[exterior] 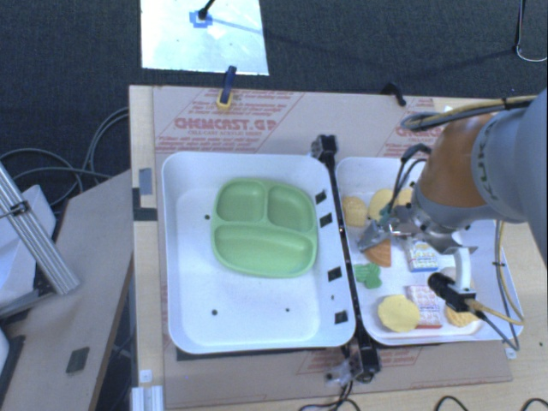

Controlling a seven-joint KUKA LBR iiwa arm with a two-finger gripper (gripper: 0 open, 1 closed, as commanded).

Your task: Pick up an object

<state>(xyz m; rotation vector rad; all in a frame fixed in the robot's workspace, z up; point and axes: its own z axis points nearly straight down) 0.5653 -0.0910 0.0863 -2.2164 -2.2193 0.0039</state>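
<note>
Over right bin (490, 332), arm (479, 165) bent low

The arm (479, 165) runs off the right edge and covers the right bin's (364, 171) far right part. Behind the gripper (381, 229), a yellow piece (383, 200) is half hidden. An orange wedge (379, 252) lies just below the jaws, touching or apart unclear. Right of them, the print on two small cartons (424, 255) is too small to read. A cable (524, 24) leaves the top edge.
</note>
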